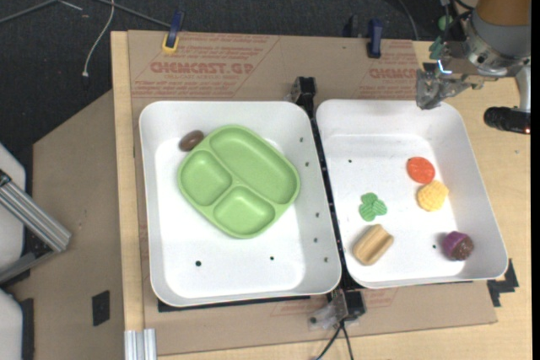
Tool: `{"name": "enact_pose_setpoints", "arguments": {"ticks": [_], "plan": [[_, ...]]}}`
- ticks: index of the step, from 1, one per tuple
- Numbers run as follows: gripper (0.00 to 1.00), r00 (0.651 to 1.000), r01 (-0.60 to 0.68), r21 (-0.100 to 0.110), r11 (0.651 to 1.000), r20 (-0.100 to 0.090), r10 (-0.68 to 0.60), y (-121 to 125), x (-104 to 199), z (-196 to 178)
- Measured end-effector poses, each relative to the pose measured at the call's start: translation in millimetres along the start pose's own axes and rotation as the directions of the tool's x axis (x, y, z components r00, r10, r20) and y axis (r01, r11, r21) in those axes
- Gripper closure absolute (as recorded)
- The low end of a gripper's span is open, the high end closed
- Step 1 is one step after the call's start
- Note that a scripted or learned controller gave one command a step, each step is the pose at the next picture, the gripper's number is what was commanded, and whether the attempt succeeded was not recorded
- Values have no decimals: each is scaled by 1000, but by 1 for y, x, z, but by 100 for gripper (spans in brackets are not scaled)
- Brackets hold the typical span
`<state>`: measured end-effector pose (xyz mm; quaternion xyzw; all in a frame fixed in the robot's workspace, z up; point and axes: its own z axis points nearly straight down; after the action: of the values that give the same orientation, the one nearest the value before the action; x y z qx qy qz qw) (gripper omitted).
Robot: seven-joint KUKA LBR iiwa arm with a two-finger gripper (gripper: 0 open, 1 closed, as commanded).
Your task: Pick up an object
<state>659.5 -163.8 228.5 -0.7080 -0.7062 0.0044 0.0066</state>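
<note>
The right bin (396, 126) holds an orange-red round piece (421, 169), a yellow round piece (432, 196), a green leafy piece (372, 206), a tan bread-like roll (372, 244) and a dark purple piece (458, 245). In the left bin (160, 206) lies a green divided plate (240, 180), with a small brown piece (192, 140) at its upper left. My gripper (430, 91) hangs over the far right corner of the right bin, well above and behind the orange-red piece, with nothing visibly in it.
Both bins rest on a cardboard sheet (253, 67) held by blue clamps (174, 29) at the back. A black clip (303, 88) sits between the bins at the far edge. Cables trail across the dark floor at the upper left.
</note>
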Motion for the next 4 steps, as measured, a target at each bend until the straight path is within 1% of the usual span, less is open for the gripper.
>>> {"name": "enact_pose_setpoints", "arguments": {"ticks": [1,2,3,4], "plan": [[0,1000,3,-15,1000,3,-3,2,1,-10],[0,1000,2,-11,1000,2,-2,3,-2,32],[0,1000,3,-10,1000,2,-3,-2,1,76],[0,1000,4,-9,1000,1,-4,-2,9,137]]}}
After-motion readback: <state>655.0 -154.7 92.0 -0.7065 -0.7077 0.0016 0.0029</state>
